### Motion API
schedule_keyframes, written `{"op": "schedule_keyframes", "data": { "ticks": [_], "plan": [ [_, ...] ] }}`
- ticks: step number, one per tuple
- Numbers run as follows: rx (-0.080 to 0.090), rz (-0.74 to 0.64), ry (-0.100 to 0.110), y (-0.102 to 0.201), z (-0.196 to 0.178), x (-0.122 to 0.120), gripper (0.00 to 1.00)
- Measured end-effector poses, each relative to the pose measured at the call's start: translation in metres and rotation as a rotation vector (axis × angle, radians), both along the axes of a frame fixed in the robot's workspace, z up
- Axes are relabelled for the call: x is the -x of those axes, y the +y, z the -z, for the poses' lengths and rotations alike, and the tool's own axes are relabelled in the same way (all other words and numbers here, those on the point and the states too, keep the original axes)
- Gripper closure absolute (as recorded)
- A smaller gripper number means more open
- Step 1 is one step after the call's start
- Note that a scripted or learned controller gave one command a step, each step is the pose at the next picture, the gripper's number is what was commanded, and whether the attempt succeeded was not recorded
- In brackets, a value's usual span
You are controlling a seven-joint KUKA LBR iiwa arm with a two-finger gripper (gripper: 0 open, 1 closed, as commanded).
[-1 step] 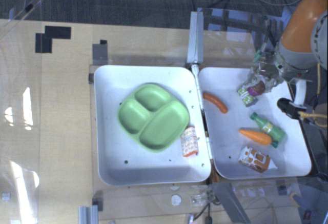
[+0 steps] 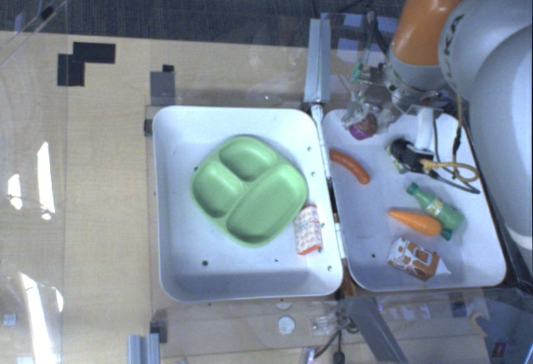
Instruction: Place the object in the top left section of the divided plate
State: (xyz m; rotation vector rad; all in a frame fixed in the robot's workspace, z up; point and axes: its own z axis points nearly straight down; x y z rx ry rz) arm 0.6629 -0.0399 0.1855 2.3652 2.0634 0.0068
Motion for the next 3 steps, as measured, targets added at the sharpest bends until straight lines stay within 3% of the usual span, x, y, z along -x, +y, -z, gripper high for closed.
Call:
{"op": "schedule_keyframes", "data": {
  "ticks": [1,2,3],
  "plan": [
    [0.001,-0.27,-0.002,0.064,-0.013,0.019,1.0],
    [0.002,-0.566,-0.002,0.142,-0.001,0.032,1.0],
    [0.002,-0.566,-0.002,0.141,-0.001,0.032,0.0]
  ]
}}
